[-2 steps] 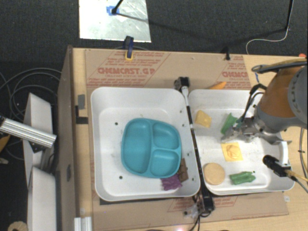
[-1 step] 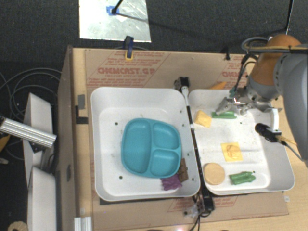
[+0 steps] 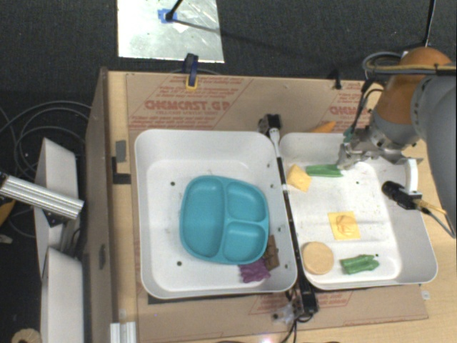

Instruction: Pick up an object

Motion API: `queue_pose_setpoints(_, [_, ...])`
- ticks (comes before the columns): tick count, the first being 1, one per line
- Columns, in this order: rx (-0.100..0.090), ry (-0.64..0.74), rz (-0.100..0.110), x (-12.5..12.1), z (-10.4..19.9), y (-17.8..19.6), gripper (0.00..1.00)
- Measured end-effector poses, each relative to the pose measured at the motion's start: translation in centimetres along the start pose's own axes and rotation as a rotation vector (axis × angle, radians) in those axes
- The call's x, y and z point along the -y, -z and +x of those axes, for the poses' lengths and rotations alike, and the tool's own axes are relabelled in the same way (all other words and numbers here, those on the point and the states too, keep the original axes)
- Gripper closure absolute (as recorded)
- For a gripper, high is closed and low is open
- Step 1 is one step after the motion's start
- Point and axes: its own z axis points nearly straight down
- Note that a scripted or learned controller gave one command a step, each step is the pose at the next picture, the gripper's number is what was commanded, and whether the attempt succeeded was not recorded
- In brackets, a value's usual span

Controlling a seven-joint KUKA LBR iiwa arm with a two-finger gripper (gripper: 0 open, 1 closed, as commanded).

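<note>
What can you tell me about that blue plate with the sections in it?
The teal divided plastic plate lies flat in the left white bin, slightly turned. It has three compartments, a big one on the left and two smaller on the right, all looking bare. A purple item and a brown piece sit against its lower right edge.

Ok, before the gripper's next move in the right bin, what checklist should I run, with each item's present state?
1. Gripper over right bin: ok.
2. Nearest target, the green stick, lying beside gripper: ok.
3. Anything seen held between the fingers: cannot tell.
4. Yellow wedge close to the stick, may get bumped: not ok.
5. Tan disc, yellow square, green pod apart from gripper: ok.
</note>
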Motion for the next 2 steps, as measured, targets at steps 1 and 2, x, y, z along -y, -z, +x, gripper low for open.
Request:
queue_pose_setpoints(1, [-0.001, -0.001, -0.007, 2.0, 2.7, 16.1, 1.00])
queue_pose_setpoints(2, [-0.002, -0.004, 0.007, 2.2, 2.5, 15.0, 0.00])
